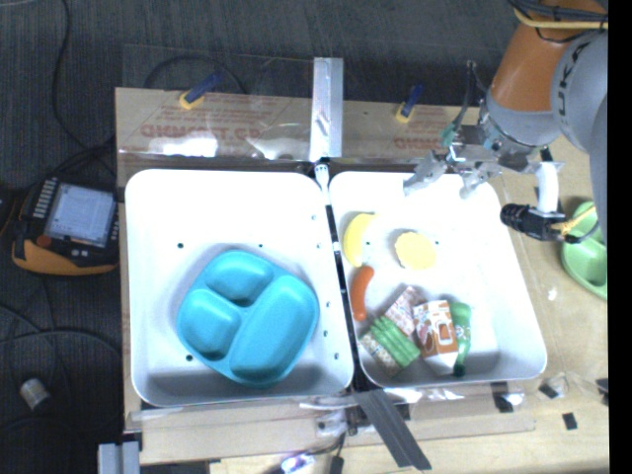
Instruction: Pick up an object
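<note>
Approach step, nothing grabbed yet. The gripper point(443, 178) hangs over the far rim of the right bin point(513, 294), fingers apart and empty, well clear of the items below. Grey arm with orange band point(533, 57) enters from the right.

Candidates all sit in the right bin: a round yellow piece point(416, 251) nearest the gripper, a yellow banana-like piece point(356, 236) against the divider, an orange carrot-shaped piece point(361, 290) just beside it, and a pile of printed packets point(420, 330) at the near end, overlapping each other.

Next move, my guess: travel toward the near side, drop down over the round yellow piece, close. It looks flat and low, so a slip is likely.

Left bin point(158, 215) holds a blue divided tray point(249, 312), not a likely target.
</note>
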`<move>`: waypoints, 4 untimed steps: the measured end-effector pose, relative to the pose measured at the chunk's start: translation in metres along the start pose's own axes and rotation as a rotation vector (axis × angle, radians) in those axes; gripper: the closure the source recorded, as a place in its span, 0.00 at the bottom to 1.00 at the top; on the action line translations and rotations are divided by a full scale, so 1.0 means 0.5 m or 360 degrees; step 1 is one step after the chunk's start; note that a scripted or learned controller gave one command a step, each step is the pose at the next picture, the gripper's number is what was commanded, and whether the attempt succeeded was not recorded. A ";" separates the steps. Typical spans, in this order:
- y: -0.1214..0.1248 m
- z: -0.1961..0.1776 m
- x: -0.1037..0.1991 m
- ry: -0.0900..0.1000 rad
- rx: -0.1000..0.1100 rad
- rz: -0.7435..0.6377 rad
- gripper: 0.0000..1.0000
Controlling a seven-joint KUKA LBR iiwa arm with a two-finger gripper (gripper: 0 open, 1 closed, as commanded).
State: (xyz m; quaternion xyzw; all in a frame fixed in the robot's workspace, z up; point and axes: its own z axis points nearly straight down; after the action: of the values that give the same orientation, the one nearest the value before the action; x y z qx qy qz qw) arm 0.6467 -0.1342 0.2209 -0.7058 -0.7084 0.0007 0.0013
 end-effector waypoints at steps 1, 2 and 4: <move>0.038 -0.098 -0.029 -0.0005 -0.0003 0.0166 0.00; 0.037 -0.116 -0.032 -0.0018 0.0002 0.0167 1.00; 0.023 0.010 -0.066 -0.0002 0.0003 0.0590 0.00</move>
State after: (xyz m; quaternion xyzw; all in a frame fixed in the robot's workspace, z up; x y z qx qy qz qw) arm 0.6585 -0.1673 0.2159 -0.8243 -0.5661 0.0019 0.0012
